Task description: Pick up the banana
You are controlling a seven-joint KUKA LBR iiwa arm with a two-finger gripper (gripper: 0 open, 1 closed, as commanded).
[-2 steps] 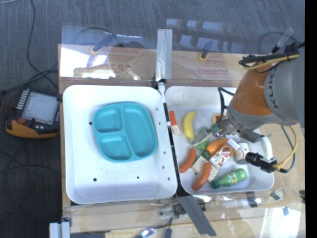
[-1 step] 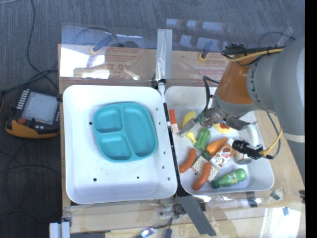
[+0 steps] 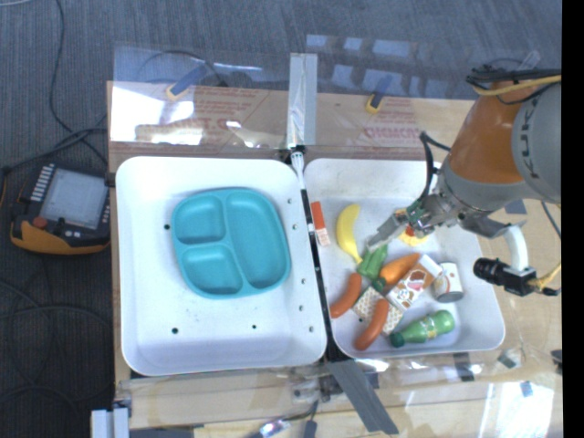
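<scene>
Gripper (image 3: 394, 229) over the right bin (image 3: 474, 331), close beside the banana (image 3: 349, 231), holding nothing.

Nearest, at the bin's 6 o'clock, lies a green bottle (image 3: 424, 328), with two carrots (image 3: 347, 295) at about 7 o'clock and a small carton (image 3: 408, 287) and a can (image 3: 448, 284) just above the bottle. At mid-bin an orange carrot (image 3: 399, 267) and a green piece (image 3: 371, 264) lie touching, right under the gripper. The banana rests at the bin's 10 o'clock, near the dividing wall, curved and lying flat; the gripper's fingers stand apart at its 3 o'clock, just beside it. The left bin (image 3: 146, 336) holds a blue tray (image 3: 230, 242). Farthest, the arm (image 3: 493, 149) enters from 2 o'clock over the bench (image 3: 246, 108).
</scene>
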